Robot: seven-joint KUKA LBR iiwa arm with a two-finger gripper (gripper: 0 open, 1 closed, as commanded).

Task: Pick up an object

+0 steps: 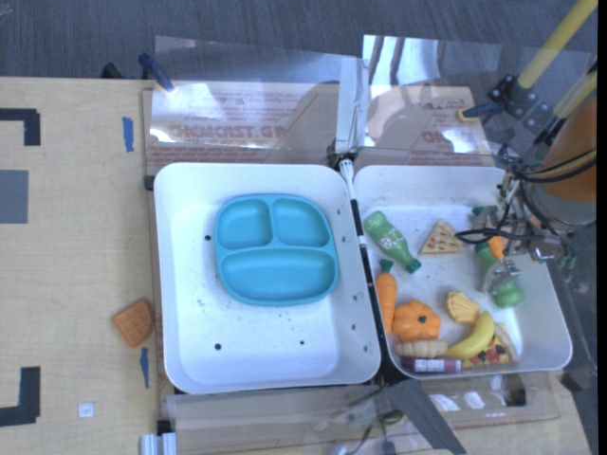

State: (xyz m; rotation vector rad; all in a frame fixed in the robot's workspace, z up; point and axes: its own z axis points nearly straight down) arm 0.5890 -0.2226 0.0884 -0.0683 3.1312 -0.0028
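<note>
right bin (555, 354): banana (474, 334), pumpkin (416, 320), carrot (387, 297) near rim | green bottle (391, 240), waffle wedge (441, 240) mid | gripper (500, 265) at far-right wall, right of them, over a small green piece (508, 294); grip state cannot tell | left bin (180, 282): 1 blue plate (275, 248)

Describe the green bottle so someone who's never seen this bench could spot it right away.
Look in the right bin, the one full of toy food. Near its left wall lies the green bottle, tilted, just above the carrot. It is the only long green item with a pale label.
</note>
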